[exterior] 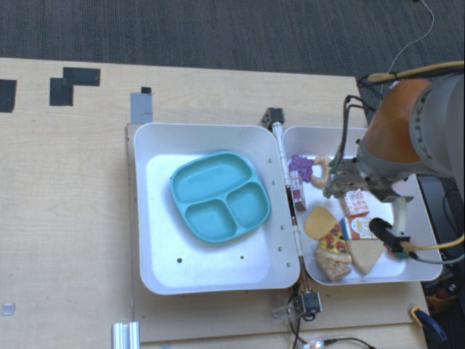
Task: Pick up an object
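A light wooden bench (65, 217) carried two shallow white bins. The left bin (156, 267) held a teal plate (219, 196) with three compartments, lying at a slant near its middle. Dark rectangular marks (71, 84) sat on the bench's far left part, and a small grey block (142, 107) stood just behind the left bin. Grey carpet (218, 20) lay beyond the bench. A thin black cable (425, 17) ran across the carpet at upper right.

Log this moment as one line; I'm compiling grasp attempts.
arm: over right bin | gripper: low beside purple toy, nothing seen held | left bin: blue divided plate | status: pick not yet done
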